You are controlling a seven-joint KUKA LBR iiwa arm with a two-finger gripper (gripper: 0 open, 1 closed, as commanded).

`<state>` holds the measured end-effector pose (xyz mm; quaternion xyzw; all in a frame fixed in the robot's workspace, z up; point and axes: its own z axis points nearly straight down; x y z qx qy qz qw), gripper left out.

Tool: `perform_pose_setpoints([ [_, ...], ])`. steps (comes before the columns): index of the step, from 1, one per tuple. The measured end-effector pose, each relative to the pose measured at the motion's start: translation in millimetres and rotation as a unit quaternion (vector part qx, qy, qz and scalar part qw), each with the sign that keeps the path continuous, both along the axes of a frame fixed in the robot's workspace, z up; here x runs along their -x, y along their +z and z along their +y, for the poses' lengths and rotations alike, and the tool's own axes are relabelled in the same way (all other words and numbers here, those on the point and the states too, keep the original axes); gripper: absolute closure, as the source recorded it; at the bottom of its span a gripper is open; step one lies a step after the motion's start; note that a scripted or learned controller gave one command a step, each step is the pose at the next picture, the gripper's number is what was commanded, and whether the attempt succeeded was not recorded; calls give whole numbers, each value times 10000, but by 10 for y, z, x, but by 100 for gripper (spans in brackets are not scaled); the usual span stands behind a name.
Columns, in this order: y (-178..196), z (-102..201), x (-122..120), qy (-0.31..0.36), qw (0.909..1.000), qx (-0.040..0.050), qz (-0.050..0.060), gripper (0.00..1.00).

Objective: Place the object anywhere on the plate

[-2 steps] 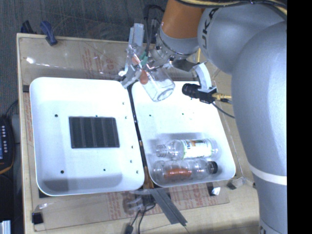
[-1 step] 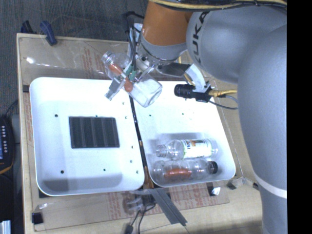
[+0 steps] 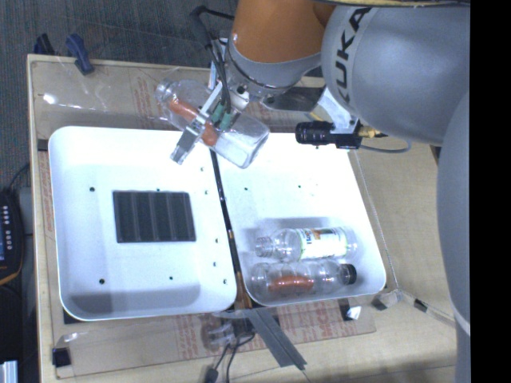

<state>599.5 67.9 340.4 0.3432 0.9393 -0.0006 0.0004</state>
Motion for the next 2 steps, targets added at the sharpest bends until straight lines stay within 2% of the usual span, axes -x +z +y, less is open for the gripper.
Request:
perform_pose_setpoints([
  [1,152,803,-277,320,9995,0,10,0],
  [2,152,802,-277,319,9995,1,10,0],
])
